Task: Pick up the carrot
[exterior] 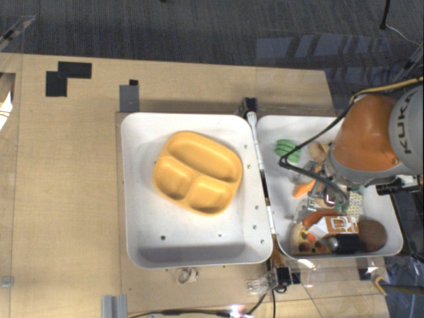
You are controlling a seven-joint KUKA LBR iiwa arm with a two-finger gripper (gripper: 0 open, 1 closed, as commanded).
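Orange and slender, the small plastic carrot (304,189) lies in the right white bin (278,244), its long axis slanting up toward the right. It sits just beside the metal two-finger hand (322,197), on the side toward the yellow divided tray (197,171). Whether the hand is open I cannot tell; clutter hides it.
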